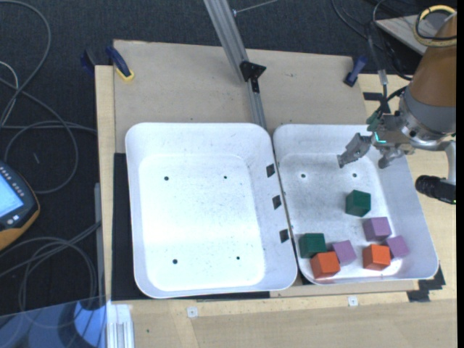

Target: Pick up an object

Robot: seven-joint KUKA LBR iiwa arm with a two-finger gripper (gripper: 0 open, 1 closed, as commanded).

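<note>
End effector [368,151] hovering over far part of right bin [304,140], fingers spread, nothing between them. Nearest candidate: dark green cube [357,203], just below and toward the near side, standing alone on bare bin floor, no long axis to align with. Farther toward the near rim, a cluster: second green block [312,244], orange block [325,264], purple block [344,251], another orange block [376,256], two more purple blocks [376,228] [397,246], packed close. Nothing blocking a straight descent onto the lone cube. Left bin [145,140] well apart across the tabletop [181,78].
</note>
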